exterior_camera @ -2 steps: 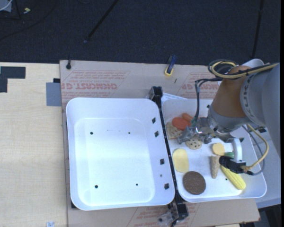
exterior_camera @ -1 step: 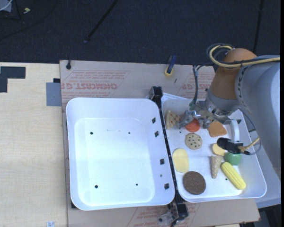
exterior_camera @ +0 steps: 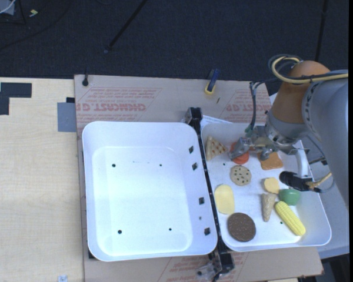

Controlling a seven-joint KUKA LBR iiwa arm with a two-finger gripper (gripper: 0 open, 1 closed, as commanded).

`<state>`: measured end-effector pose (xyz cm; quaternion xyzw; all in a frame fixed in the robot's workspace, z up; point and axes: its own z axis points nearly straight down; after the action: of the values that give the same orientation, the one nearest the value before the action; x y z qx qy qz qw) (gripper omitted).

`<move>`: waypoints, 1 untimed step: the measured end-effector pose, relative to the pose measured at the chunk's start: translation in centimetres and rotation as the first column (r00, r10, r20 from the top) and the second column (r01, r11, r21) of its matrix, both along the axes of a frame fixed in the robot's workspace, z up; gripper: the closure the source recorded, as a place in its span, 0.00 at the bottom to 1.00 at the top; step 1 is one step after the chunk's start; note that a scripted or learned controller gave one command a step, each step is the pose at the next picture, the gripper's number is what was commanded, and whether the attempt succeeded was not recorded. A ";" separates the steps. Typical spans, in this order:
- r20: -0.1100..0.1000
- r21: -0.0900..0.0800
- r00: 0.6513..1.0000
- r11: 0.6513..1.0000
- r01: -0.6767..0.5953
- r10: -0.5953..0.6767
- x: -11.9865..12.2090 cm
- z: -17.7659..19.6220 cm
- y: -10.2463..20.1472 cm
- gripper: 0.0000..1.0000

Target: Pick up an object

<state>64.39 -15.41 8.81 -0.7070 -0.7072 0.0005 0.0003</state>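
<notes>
Dark floor lies behind a pale bench bearing two white bins on cardboard. Left bin [exterior_camera: 100, 151] sits bare. Right bin [exterior_camera: 317, 231] holds, from its left: a wedge [exterior_camera: 215, 148], a yellow slab [exterior_camera: 225, 199], a brown disc [exterior_camera: 241, 227], a cookie [exterior_camera: 240, 175], a red piece [exterior_camera: 241, 157], a tan cone [exterior_camera: 267, 206], an orange block [exterior_camera: 272, 161], a green piece [exterior_camera: 290, 197] and corn [exterior_camera: 289, 218]. The gripper [exterior_camera: 245, 148] sits low over the red piece, touching or just above it; whether it pinches anything cannot be told.
</notes>
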 end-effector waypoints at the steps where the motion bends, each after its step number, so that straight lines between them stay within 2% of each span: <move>1: -0.003 0.001 1.000 1.000 -0.001 0.001 -0.1 1.0 0.0 1.00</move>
<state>64.33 -15.44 9.80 -0.7067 -0.7075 0.0012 0.0019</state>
